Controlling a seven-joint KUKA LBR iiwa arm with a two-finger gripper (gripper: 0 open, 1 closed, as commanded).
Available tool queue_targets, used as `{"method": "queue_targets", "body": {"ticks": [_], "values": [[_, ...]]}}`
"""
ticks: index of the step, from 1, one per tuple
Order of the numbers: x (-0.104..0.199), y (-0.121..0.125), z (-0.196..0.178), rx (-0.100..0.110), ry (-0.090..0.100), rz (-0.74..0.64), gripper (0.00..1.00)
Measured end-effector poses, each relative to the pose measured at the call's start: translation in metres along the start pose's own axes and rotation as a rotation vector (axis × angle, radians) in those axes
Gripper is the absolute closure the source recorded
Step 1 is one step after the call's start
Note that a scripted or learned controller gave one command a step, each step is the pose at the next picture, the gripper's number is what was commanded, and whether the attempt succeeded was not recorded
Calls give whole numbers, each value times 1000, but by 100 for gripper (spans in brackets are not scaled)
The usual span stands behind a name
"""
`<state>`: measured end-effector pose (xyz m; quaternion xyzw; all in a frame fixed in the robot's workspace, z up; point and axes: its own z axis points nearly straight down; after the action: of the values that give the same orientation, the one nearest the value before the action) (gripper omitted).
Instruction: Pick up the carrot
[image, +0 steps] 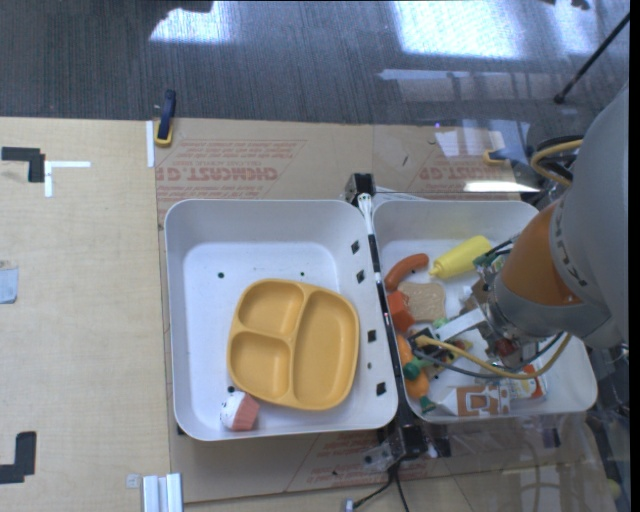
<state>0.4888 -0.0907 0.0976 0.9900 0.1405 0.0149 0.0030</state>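
The arm reaches from three o'clock over the right bin (560, 395). Its gripper (478, 345) hangs above the clutter; its state cannot be told. The carrot (412, 368) lies at the bin's nine o'clock wall, beside a sausage (408, 268).

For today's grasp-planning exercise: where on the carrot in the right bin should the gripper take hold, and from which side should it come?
Judging from the camera view, grip the carrot across its orange body, not its green end. Come from above: it lies low by the right bin's left wall, crowded by other toy food, so a sideways approach looks blocked. The gripper hangs close to its right; its exact shape is hard to make out.
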Motion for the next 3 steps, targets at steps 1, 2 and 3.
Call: {"method": "queue_targets", "body": {"ticks": [1,2,3], "values": [[-4,0,-6,8,-15,0,100],[0,1,-8,2,-3,0,0],[9,10,5,7,-23,68,0]]}}
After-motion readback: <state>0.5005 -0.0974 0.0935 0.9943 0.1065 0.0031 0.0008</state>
